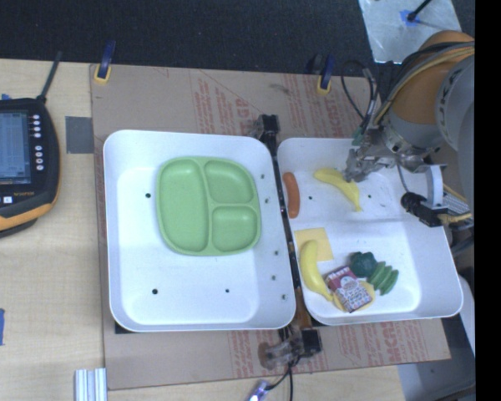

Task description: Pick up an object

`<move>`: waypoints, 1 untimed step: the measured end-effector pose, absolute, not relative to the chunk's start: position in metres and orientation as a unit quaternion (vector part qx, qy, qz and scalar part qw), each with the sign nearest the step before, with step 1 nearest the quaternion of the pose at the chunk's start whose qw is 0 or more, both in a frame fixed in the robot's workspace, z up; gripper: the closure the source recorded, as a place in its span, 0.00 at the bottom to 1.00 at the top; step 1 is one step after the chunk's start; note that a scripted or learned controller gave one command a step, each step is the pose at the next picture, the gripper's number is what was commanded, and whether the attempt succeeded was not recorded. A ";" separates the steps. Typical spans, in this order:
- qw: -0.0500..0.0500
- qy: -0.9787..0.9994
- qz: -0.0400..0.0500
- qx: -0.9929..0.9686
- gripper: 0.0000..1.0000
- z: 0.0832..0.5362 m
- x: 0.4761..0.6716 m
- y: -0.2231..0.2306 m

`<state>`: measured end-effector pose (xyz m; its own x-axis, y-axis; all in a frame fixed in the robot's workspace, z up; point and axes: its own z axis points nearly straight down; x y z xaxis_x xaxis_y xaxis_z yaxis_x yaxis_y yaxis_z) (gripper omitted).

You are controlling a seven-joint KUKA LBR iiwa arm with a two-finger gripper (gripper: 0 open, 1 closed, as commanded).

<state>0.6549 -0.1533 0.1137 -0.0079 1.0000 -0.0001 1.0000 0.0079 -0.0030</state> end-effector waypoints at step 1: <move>0.001 -0.709 0.002 -0.706 1.00 0.091 0.597 -0.186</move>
